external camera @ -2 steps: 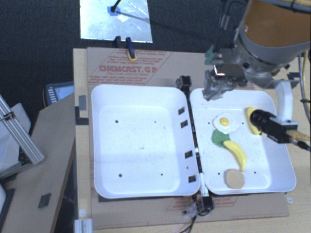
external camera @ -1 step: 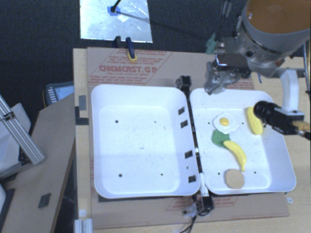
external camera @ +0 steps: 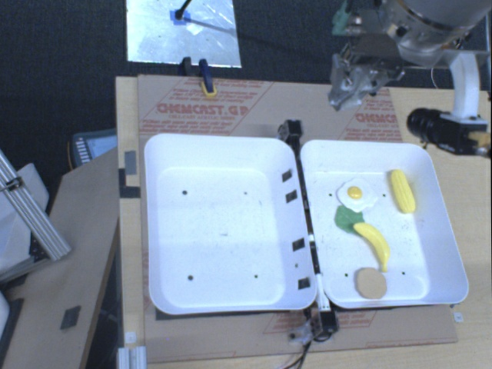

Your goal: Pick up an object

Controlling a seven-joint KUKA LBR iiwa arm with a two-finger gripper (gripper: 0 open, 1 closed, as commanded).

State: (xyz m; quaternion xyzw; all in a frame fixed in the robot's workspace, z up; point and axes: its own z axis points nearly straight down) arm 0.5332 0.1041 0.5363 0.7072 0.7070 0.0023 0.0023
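In the right bin (external camera: 442, 229) lie several toy foods. A fried egg (external camera: 357, 195) rests near the middle, with a green piece (external camera: 347, 217) just below it. A yellow banana (external camera: 374, 242) lies slantwise under that. A corn cob (external camera: 401, 190) sits to the right of the egg, and a tan round cookie (external camera: 371, 284) lies near the front wall. My gripper (external camera: 347, 92) hangs high above the bench behind the right bin, well clear of every object, with nothing seen in it.
The left bin (external camera: 165, 206) stands beside the right one, joined by a black clip strip (external camera: 301, 221). A shiny metal sheet (external camera: 183, 21) lies at the back left. A yellow and blue clamp (external camera: 206, 79) sits on the cardboard's far edge.
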